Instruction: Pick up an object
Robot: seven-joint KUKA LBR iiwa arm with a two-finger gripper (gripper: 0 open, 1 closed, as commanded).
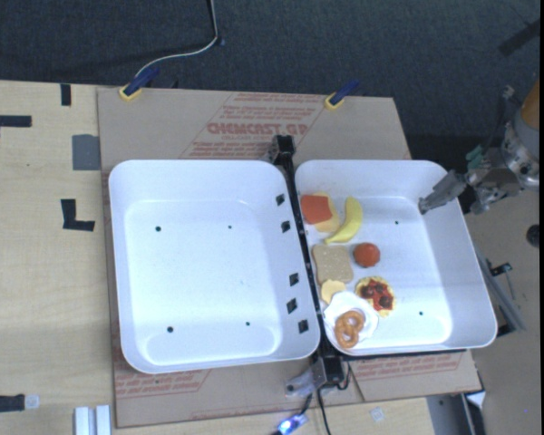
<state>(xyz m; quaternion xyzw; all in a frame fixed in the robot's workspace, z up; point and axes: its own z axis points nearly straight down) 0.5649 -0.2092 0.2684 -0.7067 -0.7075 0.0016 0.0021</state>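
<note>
So the bench [36,243] is a light wood top with a few black tape marks on its left side, and there's dark carpet-looking floor along the far edge. A cardboard sheet [254,125] with red print sits on the bench under both bins, clipped at its far edge by two blue-and-yellow clamps [138,82]. A white cable [199,25] snakes across the dark floor down to the left clamp.

The left bin [199,261] has just bare white floor with a few small dark dots.

The right bin [435,270] holds all the toy food, bunched along its left wall. Farthest back is an orange-red block [317,208], with a yellow banana [347,222] touching it on the right. Just nearer sits a tan bread slice [333,263], and a small red tomato [367,255] beside it on the right. Nearer again there's a small yellow piece [332,289], a pizza-looking piece [376,294] with red toppings, and at the near-left corner a pretzel on a white disc [350,325].

The gripper [435,200] comes in from the right over the bin's far-right rim, well apart from the food. Its fingers look drawn together to a point with nothing between them.
</note>
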